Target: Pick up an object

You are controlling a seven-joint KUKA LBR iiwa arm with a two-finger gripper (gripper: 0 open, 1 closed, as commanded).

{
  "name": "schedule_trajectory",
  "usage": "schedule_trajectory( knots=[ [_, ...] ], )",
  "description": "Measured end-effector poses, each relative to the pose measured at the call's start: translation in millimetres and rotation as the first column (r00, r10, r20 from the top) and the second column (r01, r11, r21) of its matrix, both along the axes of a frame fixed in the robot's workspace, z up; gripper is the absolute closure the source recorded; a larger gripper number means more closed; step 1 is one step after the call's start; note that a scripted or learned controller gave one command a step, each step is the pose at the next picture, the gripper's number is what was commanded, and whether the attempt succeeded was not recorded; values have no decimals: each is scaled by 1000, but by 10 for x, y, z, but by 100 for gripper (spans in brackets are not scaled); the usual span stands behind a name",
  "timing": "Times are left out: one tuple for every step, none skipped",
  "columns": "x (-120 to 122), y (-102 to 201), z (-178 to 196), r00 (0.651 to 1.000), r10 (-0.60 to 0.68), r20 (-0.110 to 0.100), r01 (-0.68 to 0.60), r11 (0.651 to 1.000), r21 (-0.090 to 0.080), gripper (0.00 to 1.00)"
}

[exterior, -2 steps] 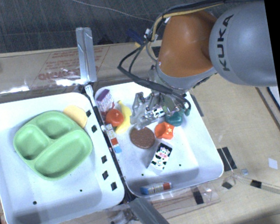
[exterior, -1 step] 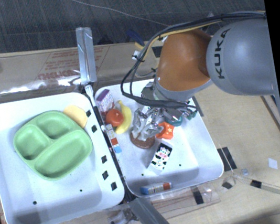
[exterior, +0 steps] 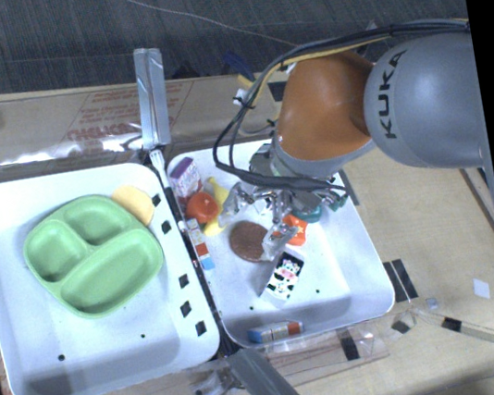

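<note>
The gripper (exterior: 281, 224) is seen low over the right bin (exterior: 356, 263), beneath the orange band of the arm (exterior: 325, 104); whether anything is clasped cannot be told, since the wrist and cables crowd the view. A small orange object (exterior: 294, 227) is found touching or just beside the gripper, near the middle of that bin; it is judged light, stiff and somewhat smooth, best taken across its narrow sides. A brown disc (exterior: 247, 240) lies just to its left; a black-and-white card (exterior: 286, 276) lies just below; both are flat and judged awkward to pinch. A red ball (exterior: 202, 206) and a purple-topped pot (exterior: 185, 171) sit by the divider; a marker pen (exterior: 274, 332) lies along the near wall. In the left bin (exterior: 23, 370) a green divided plate (exterior: 95, 253) is seen, with a yellow piece (exterior: 135, 201) at its edge.
</note>
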State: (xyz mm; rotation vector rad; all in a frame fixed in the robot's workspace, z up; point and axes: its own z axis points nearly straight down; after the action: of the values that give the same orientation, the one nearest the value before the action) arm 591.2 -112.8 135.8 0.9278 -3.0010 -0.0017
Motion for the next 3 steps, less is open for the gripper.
schedule_trajectory(
  knots=[
    [-570, 151, -262, 970, 239, 42, -239, 971, -15, 0],
    [596, 157, -414, 999, -33, 7, 33, 999, -1, 0],
    [607, 156, -298, 999, -33, 10, 33, 999, 0, 100]
  ],
)
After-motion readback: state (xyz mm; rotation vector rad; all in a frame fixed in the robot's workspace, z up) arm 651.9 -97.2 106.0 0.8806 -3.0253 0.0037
